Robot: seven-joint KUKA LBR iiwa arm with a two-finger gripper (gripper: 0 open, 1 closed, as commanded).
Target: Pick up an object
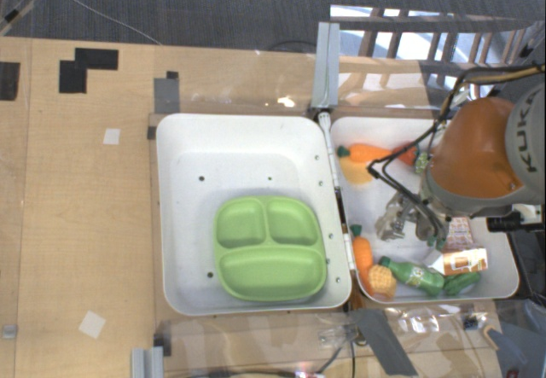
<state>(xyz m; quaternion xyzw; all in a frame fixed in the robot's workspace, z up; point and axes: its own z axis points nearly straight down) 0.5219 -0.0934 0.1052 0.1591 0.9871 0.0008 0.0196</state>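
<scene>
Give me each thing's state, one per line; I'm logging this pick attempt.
Green tray: flat in the left bin, compartments bare.
Claw: low in the right bin, nothing seen in it.
Green bottle: lying on its side.
Carrot: lying at the bin's far end.
Carton: lying flat.

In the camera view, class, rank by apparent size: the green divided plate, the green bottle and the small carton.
1. green divided plate, by far the largest.
2. green bottle.
3. small carton, close to the bottle, so that order is unsure.
</scene>
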